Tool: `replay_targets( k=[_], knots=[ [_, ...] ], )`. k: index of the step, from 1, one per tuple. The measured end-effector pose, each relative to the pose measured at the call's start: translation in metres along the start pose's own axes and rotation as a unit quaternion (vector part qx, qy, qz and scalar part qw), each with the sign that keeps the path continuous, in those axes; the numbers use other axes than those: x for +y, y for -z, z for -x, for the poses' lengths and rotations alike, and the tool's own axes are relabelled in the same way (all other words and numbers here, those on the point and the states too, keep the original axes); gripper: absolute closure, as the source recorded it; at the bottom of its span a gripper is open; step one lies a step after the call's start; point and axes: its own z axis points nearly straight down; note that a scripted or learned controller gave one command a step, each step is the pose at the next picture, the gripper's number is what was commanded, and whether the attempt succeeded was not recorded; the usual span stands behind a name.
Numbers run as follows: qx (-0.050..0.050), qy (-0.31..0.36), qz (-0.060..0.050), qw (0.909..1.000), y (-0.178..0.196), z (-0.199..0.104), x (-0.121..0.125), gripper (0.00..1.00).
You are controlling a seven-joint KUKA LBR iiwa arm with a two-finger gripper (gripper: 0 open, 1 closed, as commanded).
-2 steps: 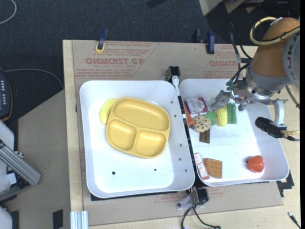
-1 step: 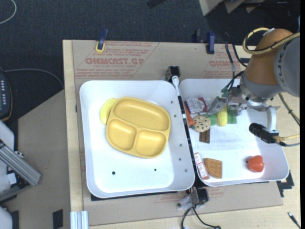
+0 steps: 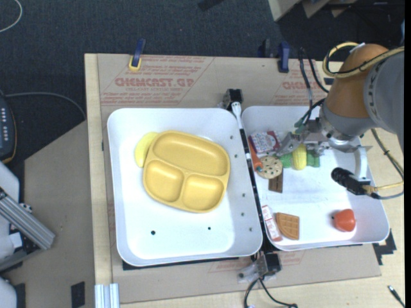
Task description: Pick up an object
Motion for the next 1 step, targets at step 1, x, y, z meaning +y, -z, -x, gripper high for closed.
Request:
replay_targets(
  k=[1],
  knots=[
    [-0.002, 0.0, 0.005, 1.0, 0.0132, 0.0008, 0.0025, 1.0]
  ],
)
